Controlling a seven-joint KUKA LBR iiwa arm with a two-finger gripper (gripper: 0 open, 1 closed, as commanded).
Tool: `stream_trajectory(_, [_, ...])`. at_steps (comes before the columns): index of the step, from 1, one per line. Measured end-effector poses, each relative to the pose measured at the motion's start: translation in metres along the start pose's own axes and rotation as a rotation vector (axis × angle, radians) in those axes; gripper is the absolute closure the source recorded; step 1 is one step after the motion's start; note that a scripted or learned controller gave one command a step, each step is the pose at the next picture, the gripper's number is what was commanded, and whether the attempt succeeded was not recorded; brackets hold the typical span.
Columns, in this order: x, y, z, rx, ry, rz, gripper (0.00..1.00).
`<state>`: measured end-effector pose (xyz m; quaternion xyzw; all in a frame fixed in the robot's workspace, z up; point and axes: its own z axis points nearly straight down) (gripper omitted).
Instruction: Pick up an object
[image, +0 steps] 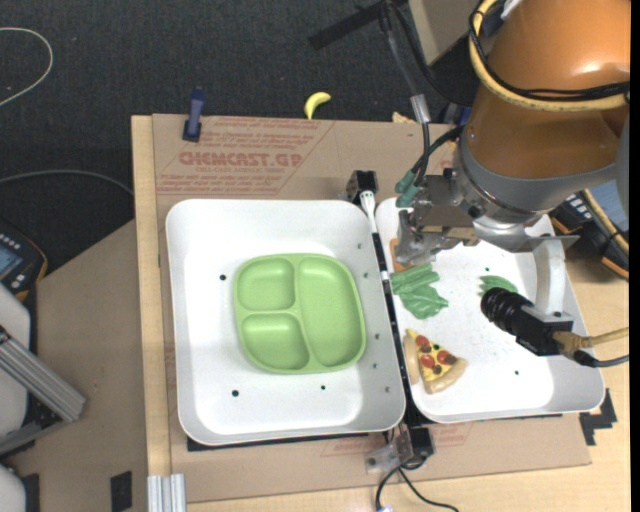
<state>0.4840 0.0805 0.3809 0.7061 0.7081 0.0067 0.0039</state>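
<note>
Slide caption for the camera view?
Gripper by a leaf beside a pizza slice in the right bin; green plate in the left bin.

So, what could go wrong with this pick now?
The end effector is at the upper edge of the leaf, close to the left wall of the right bin: it may hit that wall, or catch only a thin edge that slips out. The pizza slice lies beside the leaf and could get pushed.

Light was bright and even; glare shone on the orange band (560, 70) above the gripper (413, 245); shadows beneath it lay soft.
</note>
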Motion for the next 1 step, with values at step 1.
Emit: stream_trajectory(1, [-0.0001,0.0000,-0.0029,0.012,-0.004,0.002,1.00])
